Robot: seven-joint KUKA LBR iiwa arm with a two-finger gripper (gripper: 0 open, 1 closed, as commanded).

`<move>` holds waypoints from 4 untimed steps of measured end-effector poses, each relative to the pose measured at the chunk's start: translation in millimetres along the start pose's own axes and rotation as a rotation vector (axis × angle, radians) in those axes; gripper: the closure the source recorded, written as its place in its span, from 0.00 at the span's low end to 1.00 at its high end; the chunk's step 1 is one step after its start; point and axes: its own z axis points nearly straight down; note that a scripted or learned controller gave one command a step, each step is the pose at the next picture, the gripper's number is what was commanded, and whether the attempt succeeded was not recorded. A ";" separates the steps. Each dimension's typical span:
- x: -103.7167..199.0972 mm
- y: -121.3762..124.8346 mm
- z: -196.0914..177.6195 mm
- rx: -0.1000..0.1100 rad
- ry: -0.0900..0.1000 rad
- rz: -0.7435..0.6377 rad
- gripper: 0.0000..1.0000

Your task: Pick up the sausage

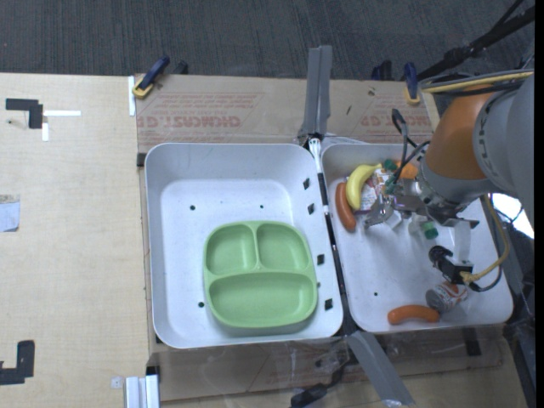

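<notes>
Gripper (380, 213) low in right bin (382, 300), upper left area, fingers apart, nothing between them. Sausage (344, 206) lies just left of gripper, along bin's left wall, below banana (360, 179). Second orange sausage-like item (413, 314) near bin's front edge. Green divided plate (258, 274) sits in left bin (170, 228).

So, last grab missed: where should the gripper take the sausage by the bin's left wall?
Probably mid-length on the sausage, coming from above with fingers closing across its narrow width. It lies lengthwise along the right bin's left wall, with the banana crowding its top end.
</notes>
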 end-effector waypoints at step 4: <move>25.0 69.1 -22.7 0.025 -0.002 -0.064 0.00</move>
